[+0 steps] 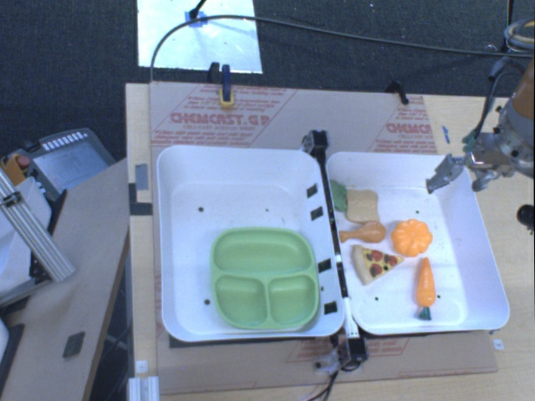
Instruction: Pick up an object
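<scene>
Camera view, looking down at a slant: two white bins are sitting side by side on the bench. Left bin [180, 190] is holding a green divided plate [266, 277]. Right bin [476, 249] is holding the toy food, clustered toward its left and middle.

Gripper [456, 172] is hanging over the upper right part of the right bin, above its back wall, well apart from every item. Two fingers are showing, one toward the left and one toward the right, with a clear gap between them; nothing is sitting in that gap, so I am reading it as spread and carrying nothing.

Likely targets:
- Pumpkin [412, 236] is lying nearest, down and to the left of the gripper. Round, no real long axis.
- Carrot [425, 286] is lying near the front of the bin, almost straight below the gripper in the picture. Long axis is running near to far, green tip pointing at the front wall.
- Pizza slice [374, 262], drumstick [363, 233] and bread slice [363, 205] are lying further left, near the divider.

Judgement: the coming move is calling for travel down-left, then a descent.
</scene>
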Robot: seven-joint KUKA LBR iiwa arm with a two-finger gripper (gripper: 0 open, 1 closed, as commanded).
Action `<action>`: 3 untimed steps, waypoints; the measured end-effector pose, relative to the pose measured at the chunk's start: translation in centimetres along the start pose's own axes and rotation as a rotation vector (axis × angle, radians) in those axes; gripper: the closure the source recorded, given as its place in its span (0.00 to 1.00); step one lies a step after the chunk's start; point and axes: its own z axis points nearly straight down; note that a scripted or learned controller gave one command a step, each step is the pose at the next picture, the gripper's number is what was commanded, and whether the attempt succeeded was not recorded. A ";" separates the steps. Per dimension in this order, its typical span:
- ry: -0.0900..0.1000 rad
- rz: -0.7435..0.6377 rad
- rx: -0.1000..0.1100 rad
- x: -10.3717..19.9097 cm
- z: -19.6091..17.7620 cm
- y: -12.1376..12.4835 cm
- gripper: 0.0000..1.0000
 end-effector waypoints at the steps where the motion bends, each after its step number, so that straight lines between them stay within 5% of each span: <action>1: -0.002 -0.002 -0.009 0.0 -0.5 0.2 0.00; 3: -0.001 0.000 -0.006 -0.5 8.0 0.1 0.00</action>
